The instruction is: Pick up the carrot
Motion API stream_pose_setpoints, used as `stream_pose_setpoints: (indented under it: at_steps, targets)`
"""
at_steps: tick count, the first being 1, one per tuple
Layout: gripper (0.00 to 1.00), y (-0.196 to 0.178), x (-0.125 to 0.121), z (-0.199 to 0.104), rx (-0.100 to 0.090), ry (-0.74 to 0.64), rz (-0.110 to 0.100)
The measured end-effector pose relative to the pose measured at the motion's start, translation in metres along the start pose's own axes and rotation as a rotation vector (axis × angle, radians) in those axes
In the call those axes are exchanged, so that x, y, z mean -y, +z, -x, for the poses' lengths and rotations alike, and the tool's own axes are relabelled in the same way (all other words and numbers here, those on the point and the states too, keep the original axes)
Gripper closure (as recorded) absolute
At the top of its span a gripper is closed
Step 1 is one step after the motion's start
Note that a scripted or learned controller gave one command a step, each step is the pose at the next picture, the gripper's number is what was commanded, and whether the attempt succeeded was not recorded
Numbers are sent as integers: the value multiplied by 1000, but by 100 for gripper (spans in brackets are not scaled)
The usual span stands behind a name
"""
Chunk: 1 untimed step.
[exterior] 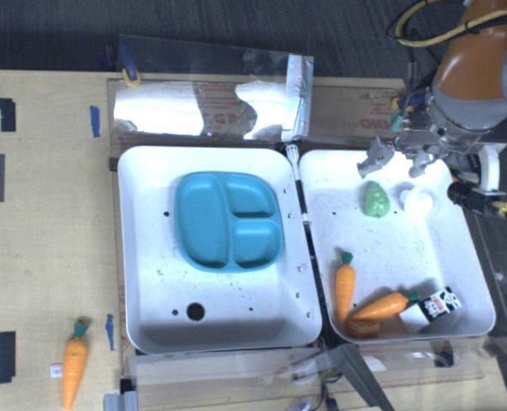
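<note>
Bench (pixel 39 255): pale wood-grain top, marked with black corner pieces and short blue tape strips.
Left bin (pixel 142 229): white, shallow, rests on the bench left of centre.
Right bin (pixel 468 255): white, touching the left bin's right side.
Loose carrot (pixel 74 362): orange, green top, lies on the bare bench just beside the left bin's near-left corner.
</note>
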<state>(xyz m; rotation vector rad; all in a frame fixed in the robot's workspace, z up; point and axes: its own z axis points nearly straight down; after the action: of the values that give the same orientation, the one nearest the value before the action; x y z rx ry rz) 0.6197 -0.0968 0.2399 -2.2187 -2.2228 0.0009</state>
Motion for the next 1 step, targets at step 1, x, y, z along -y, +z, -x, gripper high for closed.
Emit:
stream_pose_setpoints:
  at_steps: [1]
  targets:
    - [0, 57, 90, -39, -1, 9, -4]
